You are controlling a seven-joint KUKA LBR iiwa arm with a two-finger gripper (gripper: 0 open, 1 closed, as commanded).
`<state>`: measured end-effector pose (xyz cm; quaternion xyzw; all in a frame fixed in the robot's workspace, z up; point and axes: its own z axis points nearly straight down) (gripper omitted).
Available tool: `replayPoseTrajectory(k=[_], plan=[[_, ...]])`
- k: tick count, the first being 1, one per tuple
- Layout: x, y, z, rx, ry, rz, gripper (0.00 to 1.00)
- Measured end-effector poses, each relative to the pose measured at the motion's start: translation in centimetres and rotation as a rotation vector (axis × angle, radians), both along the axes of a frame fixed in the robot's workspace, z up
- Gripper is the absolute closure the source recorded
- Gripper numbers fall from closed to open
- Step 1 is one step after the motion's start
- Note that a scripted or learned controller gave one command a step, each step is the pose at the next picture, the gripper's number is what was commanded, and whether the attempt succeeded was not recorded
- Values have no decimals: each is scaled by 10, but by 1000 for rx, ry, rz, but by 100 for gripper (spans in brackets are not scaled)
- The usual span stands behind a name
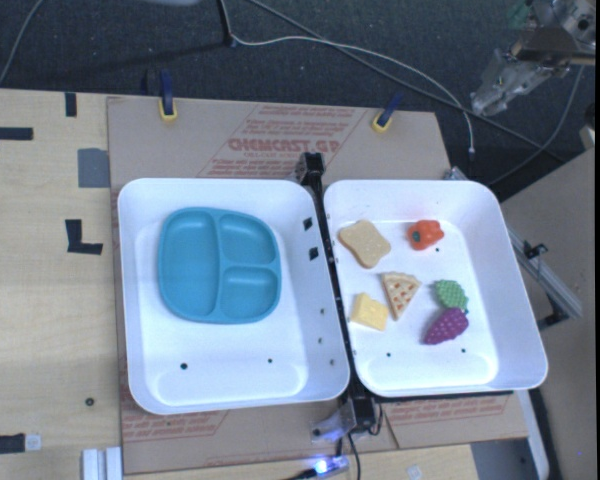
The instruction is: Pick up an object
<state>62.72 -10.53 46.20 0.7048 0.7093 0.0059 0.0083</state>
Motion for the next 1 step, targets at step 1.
replayPoseTrajectory(k=[1], plan=[[-88, -40, 81, -1, 9, -10, 100]])
